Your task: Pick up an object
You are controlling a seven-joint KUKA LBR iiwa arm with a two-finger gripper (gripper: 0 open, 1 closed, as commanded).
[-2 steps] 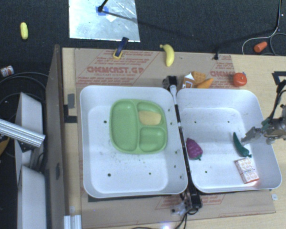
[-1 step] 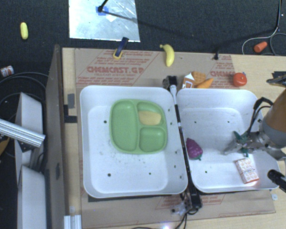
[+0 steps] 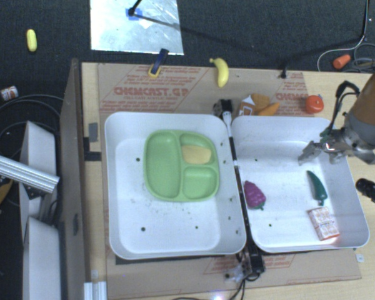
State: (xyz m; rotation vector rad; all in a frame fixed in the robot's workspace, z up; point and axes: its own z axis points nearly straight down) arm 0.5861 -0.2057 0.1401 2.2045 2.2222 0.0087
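The arm (image 3: 369,111) reaches in from the right, and its gripper (image 3: 317,150) hangs over the upper right part of the right bin (image 3: 281,136). The fingers (image 3: 308,153) are spread apart with nothing between them.

Three things lie in the right bin. A green pepper (image 3: 317,187) lies just below the gripper, not touching it, its length running down and slightly right. A purple toy (image 3: 255,195) sits near the bin's left wall, well apart from the gripper. A small red and white packet (image 3: 324,222) lies near the lower right corner, just below the pepper.

The left bin (image 3: 131,230) holds a green divided plate (image 3: 180,166), with a pale yellow piece (image 3: 197,154) in the plate's upper right compartment.

On the brown board behind the bins lie a banana (image 3: 222,71), an orange toy (image 3: 262,107) and a red-orange ball (image 3: 314,104). On the dark floor at the far left lies another small yellow thing (image 3: 31,40).
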